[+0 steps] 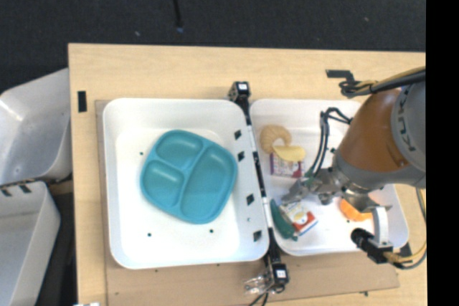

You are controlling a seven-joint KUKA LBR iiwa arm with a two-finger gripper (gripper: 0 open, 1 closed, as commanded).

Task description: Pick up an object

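My gripper (298, 194) is down in the right bin (337, 246), near its left wall. Its tip hangs just above a small red-and-white carton (304, 220) and a dark green piece (280, 223). Directly behind it lies a purple-and-white packet (285, 167), with a pale yellow slice (290, 152) and a tan curved pastry (273, 135) farther back. An orange object (351, 210) peeks out from under the wrist on the right. Nothing can be seen held in the gripper.
The left bin (125, 226) holds a teal divided plate (188, 176). The arm's orange band (373, 136) and black cables cover the right bin's right half. A black clip divider (252, 175) runs between the bins.
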